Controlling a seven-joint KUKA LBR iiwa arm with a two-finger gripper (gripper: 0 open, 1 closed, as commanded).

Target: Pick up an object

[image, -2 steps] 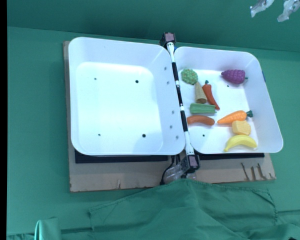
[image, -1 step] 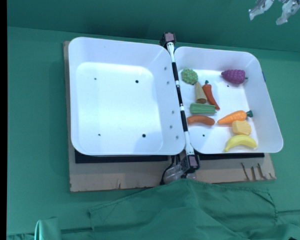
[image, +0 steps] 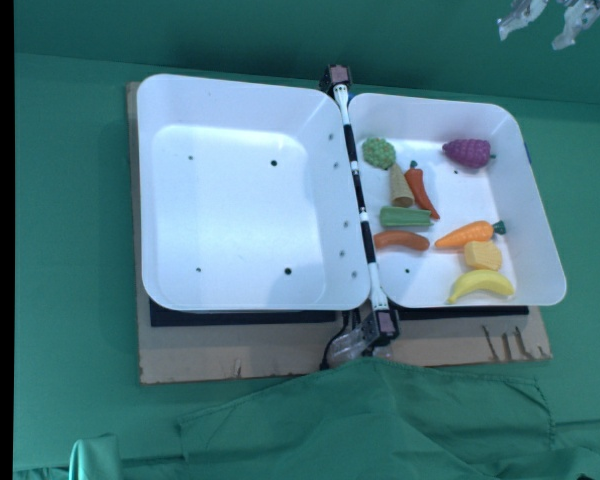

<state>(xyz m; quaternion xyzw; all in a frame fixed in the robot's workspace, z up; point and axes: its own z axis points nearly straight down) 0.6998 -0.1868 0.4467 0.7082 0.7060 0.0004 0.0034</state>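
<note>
The claw (image: 552, 16) hangs at about one o'clock, high above the green tabletop (image: 70, 218) and beyond the right bin (image: 535, 208), its fingers (image: 520, 13) spread apart and grasping nothing. The toys all lie in that bin: purple grapes (image: 467, 152) toward twelve o'clock, a carrot (image: 467, 234) near the middle, a banana (image: 481, 285) at five o'clock, a sausage (image: 401, 240) at eight o'clock, and broccoli (image: 379, 152) at ten. The left bin (image: 160, 118) lies alongside, at nine o'clock.
</note>
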